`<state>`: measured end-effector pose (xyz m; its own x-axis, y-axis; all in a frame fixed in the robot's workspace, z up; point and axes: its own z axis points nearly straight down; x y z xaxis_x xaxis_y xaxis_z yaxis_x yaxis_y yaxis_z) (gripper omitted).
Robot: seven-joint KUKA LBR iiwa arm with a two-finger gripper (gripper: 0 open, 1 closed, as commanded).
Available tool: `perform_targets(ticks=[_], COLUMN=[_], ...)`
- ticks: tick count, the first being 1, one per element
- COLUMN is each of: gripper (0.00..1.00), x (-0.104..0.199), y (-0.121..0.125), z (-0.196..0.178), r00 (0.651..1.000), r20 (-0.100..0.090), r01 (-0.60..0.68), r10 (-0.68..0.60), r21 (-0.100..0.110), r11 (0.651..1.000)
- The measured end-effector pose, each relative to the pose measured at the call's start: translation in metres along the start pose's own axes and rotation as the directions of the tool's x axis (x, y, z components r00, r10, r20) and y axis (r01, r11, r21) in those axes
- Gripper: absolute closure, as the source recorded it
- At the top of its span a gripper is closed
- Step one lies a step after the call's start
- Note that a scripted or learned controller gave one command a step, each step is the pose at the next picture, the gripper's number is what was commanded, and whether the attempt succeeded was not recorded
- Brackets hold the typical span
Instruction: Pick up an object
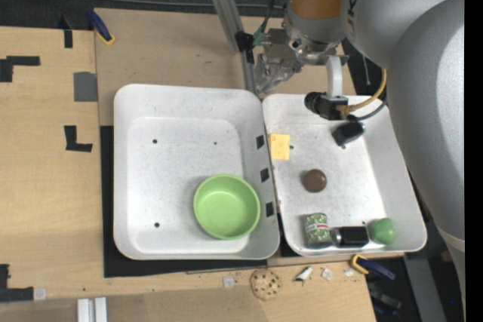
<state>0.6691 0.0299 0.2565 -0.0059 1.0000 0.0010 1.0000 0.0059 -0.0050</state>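
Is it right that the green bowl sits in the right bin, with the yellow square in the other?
Not quite. The camera view shows the green bowl in the left bin; the yellow square lies in the right bin.

Grey arm was extended in from the right, orange band above wrist; gripper (pixel 273 75) was pointed downward, nothing seen between fingertips.

A green bowl (pixel 226 207) is seated upright in the left bin's near right corner. In the right bin are found a yellow square (pixel 280 146), a brown ball (pixel 314 179), a green-patterned can (pixel 316 229), a black block (pixel 351 236) and a green ball (pixel 382 231).
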Motion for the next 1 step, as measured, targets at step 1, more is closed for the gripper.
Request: perform_targets(ticks=[1], gripper=[1.00], x=[0.0588], y=[0.0073], z=[0.0087], r00=[1.000], r20=[-0.001], r01=[0.002], r10=[-0.002], r21=[0.000], r11=[1.000])
